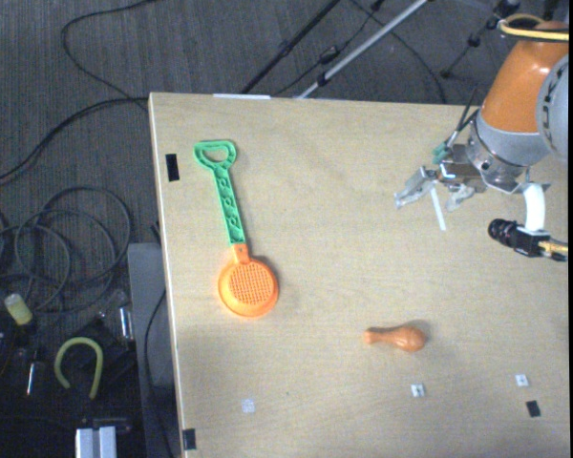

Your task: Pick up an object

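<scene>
From the camera view, the gripper [430, 194] hovers at the bench's right, jaws spread wide and holding nothing, so no grasp is committed. 2 candidates lie apart from it: a green-handled strainer [235, 246] (long axis near-vertical, orange head nearest the camera) and a small orange drumstick [398, 337], lying crosswise, narrow end leftward.
</scene>
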You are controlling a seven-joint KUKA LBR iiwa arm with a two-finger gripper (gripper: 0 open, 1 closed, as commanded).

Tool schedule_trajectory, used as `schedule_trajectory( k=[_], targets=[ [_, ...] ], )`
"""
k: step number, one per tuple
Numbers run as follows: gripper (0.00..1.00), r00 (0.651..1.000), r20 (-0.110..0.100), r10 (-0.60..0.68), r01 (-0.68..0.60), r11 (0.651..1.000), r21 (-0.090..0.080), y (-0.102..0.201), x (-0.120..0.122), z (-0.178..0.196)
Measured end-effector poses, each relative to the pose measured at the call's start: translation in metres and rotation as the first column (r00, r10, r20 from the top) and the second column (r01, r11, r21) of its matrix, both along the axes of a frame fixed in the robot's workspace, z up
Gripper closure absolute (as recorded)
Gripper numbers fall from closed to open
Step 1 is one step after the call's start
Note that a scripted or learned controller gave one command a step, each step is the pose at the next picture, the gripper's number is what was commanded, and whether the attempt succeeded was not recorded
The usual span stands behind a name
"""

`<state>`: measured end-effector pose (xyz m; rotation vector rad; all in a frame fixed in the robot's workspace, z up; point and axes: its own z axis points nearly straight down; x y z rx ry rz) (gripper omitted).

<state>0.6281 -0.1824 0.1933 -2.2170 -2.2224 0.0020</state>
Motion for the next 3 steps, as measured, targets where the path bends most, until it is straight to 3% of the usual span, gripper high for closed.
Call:
schedule_trajectory(
  k=[1, 2, 3],
  targets=[
    [0.0, 1.0, 0.0, 0.0, 0.0, 1.0, -0.004, -0.039, 0.04, -0.11],
    [0.0, 0.965, 0.002, 0.262, -0.262, 0.965, -0.003, -0.021, 0.041, -0.109],
    [0.0, 0.932, 0.002, 0.362, -0.362, 0.932, -0.002, 0.011, 0.04, -0.109]
  ],
)
